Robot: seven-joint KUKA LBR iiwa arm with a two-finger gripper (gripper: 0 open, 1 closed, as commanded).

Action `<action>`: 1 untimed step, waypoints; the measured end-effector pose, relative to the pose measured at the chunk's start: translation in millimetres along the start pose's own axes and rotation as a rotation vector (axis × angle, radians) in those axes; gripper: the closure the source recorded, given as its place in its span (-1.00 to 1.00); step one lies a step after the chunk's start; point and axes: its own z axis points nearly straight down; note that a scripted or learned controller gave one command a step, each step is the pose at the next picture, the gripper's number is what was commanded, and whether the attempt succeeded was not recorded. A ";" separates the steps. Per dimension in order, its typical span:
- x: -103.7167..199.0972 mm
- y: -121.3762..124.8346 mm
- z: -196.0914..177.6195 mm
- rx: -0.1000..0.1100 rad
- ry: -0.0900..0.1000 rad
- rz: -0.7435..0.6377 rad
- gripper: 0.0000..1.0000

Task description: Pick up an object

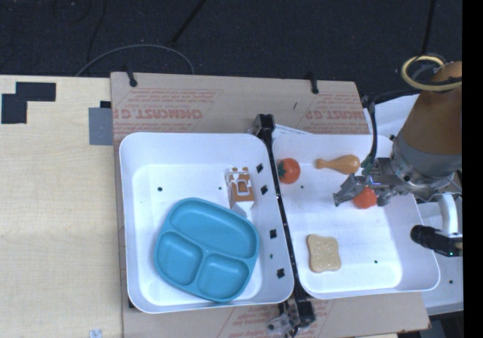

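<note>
1. The light is even and fairly bright over the bench [53, 201] — nothing is burnt out, though the two white bins [143, 178] sit near the top of the range.
2. Shadows are soft and short; a faint one hugs the blue tray [205, 250] along its lower edge.
3. The dark floor [226, 12] behind stays dim, its cables barely readable.
4. Detail is coarse and slightly soft throughout — small items show blurred edges, and the arm [434, 125] at right looks smeared.
</note>
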 end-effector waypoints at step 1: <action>-0.2 2.8 -6.6 -0.013 -0.002 -0.002 -1.00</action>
